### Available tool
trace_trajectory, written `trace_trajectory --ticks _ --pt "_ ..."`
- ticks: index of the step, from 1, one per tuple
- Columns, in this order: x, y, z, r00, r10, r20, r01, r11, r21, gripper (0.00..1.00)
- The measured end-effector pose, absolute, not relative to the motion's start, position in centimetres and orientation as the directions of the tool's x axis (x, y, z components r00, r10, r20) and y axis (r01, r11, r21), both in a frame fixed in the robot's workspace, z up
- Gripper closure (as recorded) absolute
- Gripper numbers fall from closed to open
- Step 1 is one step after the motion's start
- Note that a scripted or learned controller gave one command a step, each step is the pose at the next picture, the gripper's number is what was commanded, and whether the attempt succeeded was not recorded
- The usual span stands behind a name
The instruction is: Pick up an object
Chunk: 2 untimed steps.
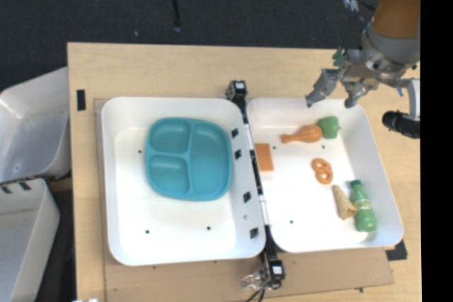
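My gripper (333, 95) hangs open above the far edge of the right bin (297, 233), its two grey fingers spread apart with nothing between them. Just below it in the bin lie a green block (329, 126) and a brown drumstick-shaped piece (301, 135). An orange rectangular block (264, 157) rests near the bin's left wall. An orange pretzel (322, 171) sits in the middle right. A tan cone (344, 202) and a green bottle (363, 207) lie side by side toward the near right corner.
The left bin (127, 237) holds a teal divided plate (189, 157). A black divider with clips (249, 166) runs between the bins. A white container (28, 131) stands off the bench's left side.
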<state>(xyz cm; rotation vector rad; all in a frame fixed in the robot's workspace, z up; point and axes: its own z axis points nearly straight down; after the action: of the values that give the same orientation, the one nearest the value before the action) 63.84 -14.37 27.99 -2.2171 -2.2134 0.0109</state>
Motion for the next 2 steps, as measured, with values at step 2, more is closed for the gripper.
trace_trajectory --ticks 2 --pt "63.2 -13.9 23.7 0.002 1.0 -0.002 1.0 -0.002 -0.003 0.0"
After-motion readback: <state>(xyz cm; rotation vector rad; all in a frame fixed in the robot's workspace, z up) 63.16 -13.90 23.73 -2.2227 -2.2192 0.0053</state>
